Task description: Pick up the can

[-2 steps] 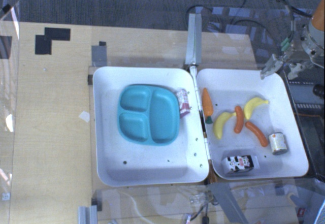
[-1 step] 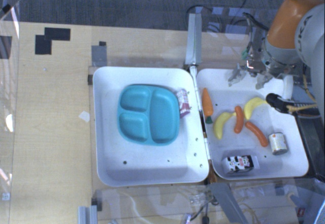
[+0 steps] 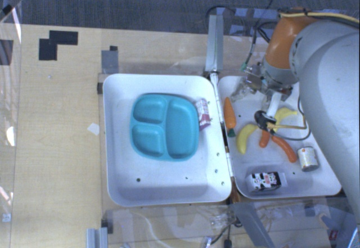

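A small silver can lies on its side near the right wall of the right bin. My gripper hangs over the back of that bin, well behind the can and to its left, and nothing shows in it. A second can-like cylinder with a red and white label rests in the left bin, against the right edge of a blue divided plate.
The right bin also holds an orange carrot by its left wall, a banana, another yellow piece, orange-handled pliers just left of the can, and a black box at the front.
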Controlling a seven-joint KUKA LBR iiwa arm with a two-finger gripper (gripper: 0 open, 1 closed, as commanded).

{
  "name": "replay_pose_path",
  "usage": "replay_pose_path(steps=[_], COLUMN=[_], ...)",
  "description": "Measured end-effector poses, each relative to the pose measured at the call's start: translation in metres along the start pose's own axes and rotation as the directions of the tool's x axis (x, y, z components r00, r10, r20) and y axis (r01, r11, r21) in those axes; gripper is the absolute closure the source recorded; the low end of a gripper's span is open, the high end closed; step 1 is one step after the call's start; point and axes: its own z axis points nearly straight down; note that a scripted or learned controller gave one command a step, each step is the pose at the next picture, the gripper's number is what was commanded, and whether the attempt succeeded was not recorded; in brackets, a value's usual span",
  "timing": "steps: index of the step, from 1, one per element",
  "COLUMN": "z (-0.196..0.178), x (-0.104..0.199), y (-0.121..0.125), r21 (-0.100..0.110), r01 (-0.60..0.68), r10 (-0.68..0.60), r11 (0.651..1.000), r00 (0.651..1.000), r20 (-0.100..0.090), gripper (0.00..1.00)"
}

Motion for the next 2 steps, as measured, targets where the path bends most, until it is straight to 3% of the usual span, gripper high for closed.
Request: replay_pose_path(steps=[1, 2], z=[-0.013, -0.098], x=[0.003, 0.112], y=[0.002, -0.048], r21=[-0.010, -0.004], r01=[0.008, -0.437], r10=[-0.008, 0.437], r11=[1.000, 0.900], r00=[1.000, 0.900], r20=[-0.003, -0.005], gripper=[1.00, 1.00])
